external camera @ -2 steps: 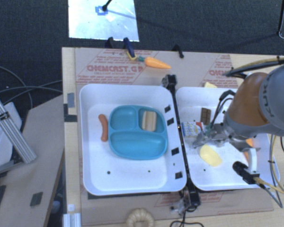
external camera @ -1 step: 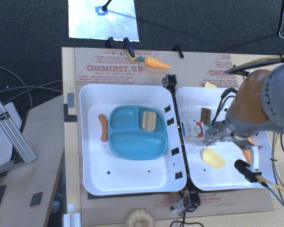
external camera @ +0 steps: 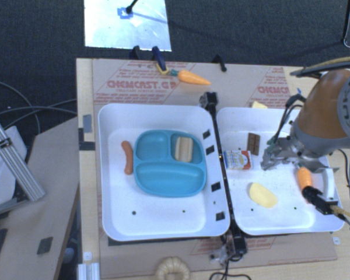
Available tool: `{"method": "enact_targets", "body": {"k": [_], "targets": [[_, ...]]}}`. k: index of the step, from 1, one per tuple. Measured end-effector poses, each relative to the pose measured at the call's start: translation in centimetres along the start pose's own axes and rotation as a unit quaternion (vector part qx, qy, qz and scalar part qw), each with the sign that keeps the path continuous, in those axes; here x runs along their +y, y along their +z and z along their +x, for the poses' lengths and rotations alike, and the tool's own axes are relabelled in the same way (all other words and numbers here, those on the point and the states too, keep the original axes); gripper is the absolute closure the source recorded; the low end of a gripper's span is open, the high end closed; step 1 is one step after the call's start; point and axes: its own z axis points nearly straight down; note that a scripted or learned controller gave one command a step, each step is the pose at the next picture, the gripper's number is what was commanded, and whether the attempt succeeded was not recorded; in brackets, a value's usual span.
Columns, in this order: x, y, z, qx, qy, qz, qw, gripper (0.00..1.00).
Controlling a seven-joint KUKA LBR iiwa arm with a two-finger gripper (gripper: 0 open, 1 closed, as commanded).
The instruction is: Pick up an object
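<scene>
My gripper (external camera: 270, 158) hangs low over the right bin (external camera: 280, 226), near its middle. Just left of it lies a small white and red packet (external camera: 237, 159). A brown bar (external camera: 254, 143) lies up and to the left of the gripper. A yellow lump (external camera: 262, 195) rests in front of it on the bin floor. An orange carrot-like piece (external camera: 304, 178) lies to the right, partly under the arm. Nothing shows between the gripper and these objects.
The left bin (external camera: 116, 214) holds a blue divided plate (external camera: 163, 177) with a slice of toast (external camera: 184, 149), and a sausage (external camera: 128, 157) beside it. An orange carrot (external camera: 191, 77) lies on the board behind the bins. A pale yellow piece (external camera: 259, 105) sits at the right bin's back rim.
</scene>
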Motion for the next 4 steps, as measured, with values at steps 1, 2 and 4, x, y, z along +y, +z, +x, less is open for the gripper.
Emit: {"method": "enact_targets", "body": {"k": [1,2,4], "targets": [[0.9,-6.1,0.5,0.000,-0.002,-0.001,1.0000,1.00],[1.0,-8.1,0.5,0.001,-0.002,0.001,1.0000,1.00],[-0.1,-7.0,7.7,0.001,-0.002,0.003,1.0000,1.00]]}}
